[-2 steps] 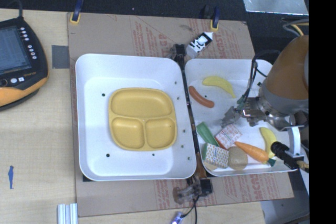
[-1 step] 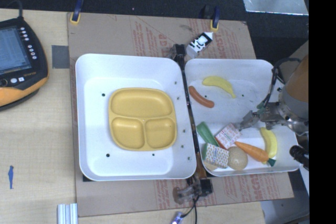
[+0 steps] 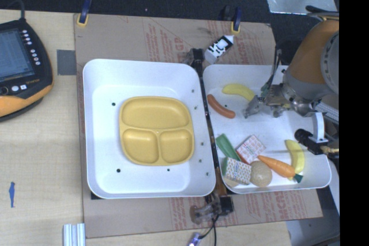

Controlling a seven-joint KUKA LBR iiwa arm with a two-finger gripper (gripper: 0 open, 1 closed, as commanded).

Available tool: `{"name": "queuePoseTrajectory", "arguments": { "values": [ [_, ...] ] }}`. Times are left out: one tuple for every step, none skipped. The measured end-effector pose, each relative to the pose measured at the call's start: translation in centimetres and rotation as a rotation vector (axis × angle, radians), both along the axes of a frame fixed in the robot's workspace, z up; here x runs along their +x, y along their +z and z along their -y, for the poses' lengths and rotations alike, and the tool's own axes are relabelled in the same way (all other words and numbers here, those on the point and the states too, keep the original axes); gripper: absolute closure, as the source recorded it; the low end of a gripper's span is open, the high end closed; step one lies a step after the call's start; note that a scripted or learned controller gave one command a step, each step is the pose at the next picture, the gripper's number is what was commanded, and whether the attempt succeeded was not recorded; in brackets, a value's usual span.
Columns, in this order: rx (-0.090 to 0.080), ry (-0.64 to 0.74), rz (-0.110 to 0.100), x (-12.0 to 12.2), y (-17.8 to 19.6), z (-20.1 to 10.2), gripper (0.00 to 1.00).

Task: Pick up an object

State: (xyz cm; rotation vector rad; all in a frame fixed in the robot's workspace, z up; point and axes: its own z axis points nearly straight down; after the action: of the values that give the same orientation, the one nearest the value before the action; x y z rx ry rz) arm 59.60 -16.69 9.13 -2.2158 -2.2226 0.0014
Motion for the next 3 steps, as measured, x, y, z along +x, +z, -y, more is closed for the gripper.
{"name": "queuePoseTrajectory", "arguments": {
  "values": [
    [-0.001, 0.002, 0.001, 2.2, 0.1, -4.7, 0.00],
    [0.000, 0.001, 0.001, 6.0, 0.1, -7.0, 0.00],
    [0.000, 0.002, -0.002, 6.0, 0.0, -7.3, 0.00]
  ]
}}
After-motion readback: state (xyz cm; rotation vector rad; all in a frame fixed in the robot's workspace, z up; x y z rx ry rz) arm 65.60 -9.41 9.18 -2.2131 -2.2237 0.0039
